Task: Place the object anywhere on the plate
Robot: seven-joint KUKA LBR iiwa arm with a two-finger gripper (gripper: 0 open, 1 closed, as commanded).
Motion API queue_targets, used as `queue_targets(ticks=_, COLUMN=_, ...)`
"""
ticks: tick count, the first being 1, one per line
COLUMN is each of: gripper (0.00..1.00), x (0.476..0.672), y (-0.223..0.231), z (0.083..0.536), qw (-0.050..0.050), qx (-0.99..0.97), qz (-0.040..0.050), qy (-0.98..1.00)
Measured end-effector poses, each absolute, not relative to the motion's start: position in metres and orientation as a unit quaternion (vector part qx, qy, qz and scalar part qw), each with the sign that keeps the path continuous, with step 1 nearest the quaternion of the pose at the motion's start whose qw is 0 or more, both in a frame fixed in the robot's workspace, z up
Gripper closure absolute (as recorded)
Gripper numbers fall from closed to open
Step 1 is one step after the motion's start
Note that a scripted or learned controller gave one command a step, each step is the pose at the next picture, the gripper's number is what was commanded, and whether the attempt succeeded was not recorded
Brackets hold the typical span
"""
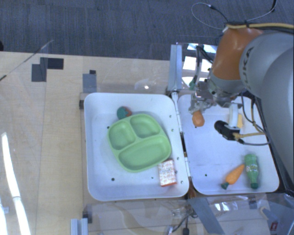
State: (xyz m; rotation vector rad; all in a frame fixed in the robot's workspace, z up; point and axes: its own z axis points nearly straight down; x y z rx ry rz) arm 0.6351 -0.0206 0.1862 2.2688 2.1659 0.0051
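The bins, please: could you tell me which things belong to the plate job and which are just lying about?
Job:
green plate
orange object under the end effector

Lying about:
toy carrot
green bottle
small packet
dark round thing

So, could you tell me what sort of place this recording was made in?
Most likely a robotics lab test bench, not a kitchen: two shallow white bins bolted to a pale wooden bench, toy food like the small orange plastic carrot, and loose cables over grey carpet.
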Motion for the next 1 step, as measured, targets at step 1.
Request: queue_targets(ticks=1, gripper=1.00, x=0.6253, y=0.0326, z=0.1854, qw=0.001, qx=0.658, qz=0.0017, qy=0.753)
